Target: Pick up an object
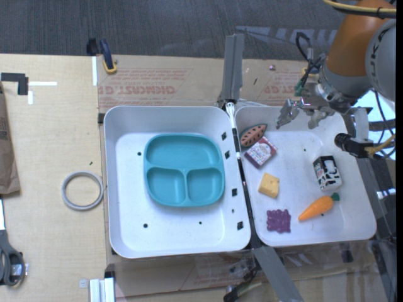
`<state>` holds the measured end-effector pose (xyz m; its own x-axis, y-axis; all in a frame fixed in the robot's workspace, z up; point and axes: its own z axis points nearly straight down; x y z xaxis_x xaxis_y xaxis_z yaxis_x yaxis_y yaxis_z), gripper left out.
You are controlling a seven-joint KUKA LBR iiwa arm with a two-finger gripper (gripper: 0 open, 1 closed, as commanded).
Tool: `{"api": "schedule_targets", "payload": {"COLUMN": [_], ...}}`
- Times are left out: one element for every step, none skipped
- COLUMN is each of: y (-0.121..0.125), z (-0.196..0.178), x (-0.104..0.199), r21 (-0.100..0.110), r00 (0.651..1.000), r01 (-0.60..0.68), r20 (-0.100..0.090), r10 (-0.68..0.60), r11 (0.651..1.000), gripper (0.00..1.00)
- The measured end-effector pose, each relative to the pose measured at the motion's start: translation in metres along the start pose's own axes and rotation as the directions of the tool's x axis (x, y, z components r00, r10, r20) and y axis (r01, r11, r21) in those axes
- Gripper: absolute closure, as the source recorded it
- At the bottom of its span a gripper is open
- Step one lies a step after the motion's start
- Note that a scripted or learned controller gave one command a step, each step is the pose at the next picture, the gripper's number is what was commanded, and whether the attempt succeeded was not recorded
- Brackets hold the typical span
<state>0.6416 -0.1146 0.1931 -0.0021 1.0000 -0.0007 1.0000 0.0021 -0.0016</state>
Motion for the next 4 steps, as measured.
{"api": "schedule_targets", "payload": {"y": [-0.024,-0.097,-0.044,-0.026], "z": [0.089,0.093,0.095,0.096], "x": [0.017,0.021,0.007,0.013], "r21": [0.000,-0.004,-0.009,-0.010], "r00": [0.997,0.971,0.897,0.957], "r01": [-0.082,0.240,0.442,0.291], "r20": [0.000,0.000,0.004,0.003], "r10": [0.082,-0.240,-0.442,-0.291], "r11": [0.997,0.971,0.897,0.957], "gripper": [0.00,0.00,0.00,0.00]}}
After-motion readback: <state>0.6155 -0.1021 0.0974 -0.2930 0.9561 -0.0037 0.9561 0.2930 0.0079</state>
